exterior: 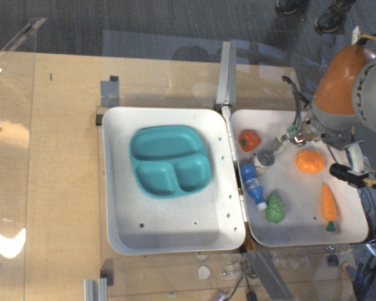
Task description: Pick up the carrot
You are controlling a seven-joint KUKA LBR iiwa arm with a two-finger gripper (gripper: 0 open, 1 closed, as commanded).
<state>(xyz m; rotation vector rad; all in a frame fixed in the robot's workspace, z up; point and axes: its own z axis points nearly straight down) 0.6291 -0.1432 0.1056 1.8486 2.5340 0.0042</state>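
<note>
The carrot [328, 203], orange with a small green end, lies lengthwise near the right wall of the right bin [301, 232]. My gripper [267, 155] reaches in from the upper right and hangs low over the bin's upper middle, well to the left of the carrot and apart from it. It points down-left toward the bin's left wall. Nothing shows held in it.
Around the gripper lie a red pepper [249, 140], an orange fruit [309, 162], a blue bottle [252, 184] and a green broccoli [274, 207]. The left bin [122, 227] holds a teal divided tray [170, 160]. A black arm fitting [348, 175] sits just above the carrot.
</note>
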